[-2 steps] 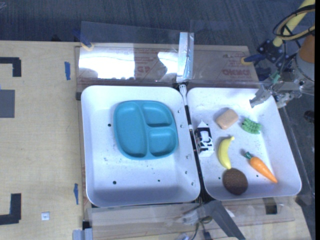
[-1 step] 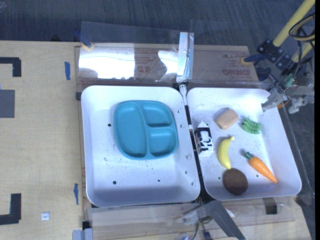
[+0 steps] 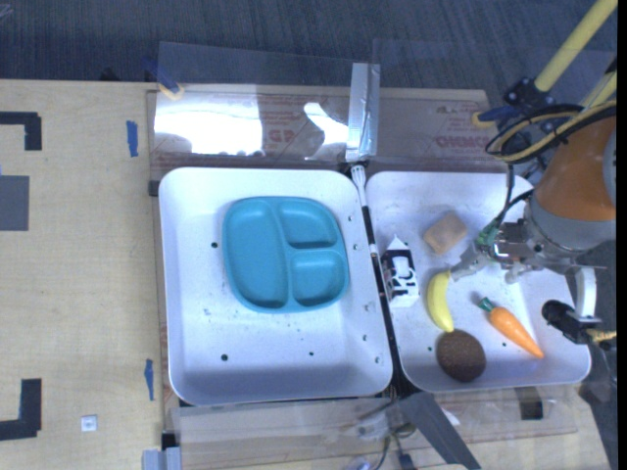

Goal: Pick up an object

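Two shallow white bins sit side by side on the pale wooden worktop (image 3: 69,292). The left bin (image 3: 186,360) carries a blue divided tray (image 3: 286,253), lying flat near the bin's middle, with one long compartment on its 9 o'clock side and two smaller ones toward 3 o'clock. The right bin (image 3: 411,199) carries the loose objects. A tan, sponge-like block (image 3: 445,232) lies toward the bin's 12 o'clock part; a yellow banana (image 3: 440,301) lies below it, near the bin's centre, running roughly from 12 to 6 o'clock. At the banana's 6 o'clock end, just beside it, sits a brown round fruit (image 3: 460,354) (it looks like a kiwi or a coconut, too small to tell which). An orange carrot (image 3: 509,326) with a green top lies toward 3 o'clock from the banana, apart from it, tilted from 10 to 4 o'clock. The arm, grey with an orange band (image 3: 578,179), comes in from 3 o'clock, and its end effector (image 3: 487,253) hangs over the right bin between the tan block and the carrot, just above the banana's upper end. Nothing shows between its fingers, and whether they are spread or closed I cannot tell.
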You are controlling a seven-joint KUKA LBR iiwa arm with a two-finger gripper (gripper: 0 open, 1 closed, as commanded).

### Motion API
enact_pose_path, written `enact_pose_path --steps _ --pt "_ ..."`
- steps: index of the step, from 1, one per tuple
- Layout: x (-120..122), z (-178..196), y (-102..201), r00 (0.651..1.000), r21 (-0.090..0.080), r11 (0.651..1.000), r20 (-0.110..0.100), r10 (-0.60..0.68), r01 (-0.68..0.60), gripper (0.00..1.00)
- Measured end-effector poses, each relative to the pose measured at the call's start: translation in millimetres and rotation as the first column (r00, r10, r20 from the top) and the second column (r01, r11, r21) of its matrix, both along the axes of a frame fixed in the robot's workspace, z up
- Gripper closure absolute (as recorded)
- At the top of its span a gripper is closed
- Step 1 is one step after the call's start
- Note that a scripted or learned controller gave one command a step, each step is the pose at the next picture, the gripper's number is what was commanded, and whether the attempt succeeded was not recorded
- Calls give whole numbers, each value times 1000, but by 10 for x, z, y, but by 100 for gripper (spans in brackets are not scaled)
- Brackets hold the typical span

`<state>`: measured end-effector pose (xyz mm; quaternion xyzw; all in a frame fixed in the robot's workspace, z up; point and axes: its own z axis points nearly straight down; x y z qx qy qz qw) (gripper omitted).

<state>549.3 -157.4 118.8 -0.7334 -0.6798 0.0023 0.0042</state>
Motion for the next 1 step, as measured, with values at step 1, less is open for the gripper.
enact_pose_path --steps 1 --pt "20 -304 560 992 -8 992 20 125 -125 0"
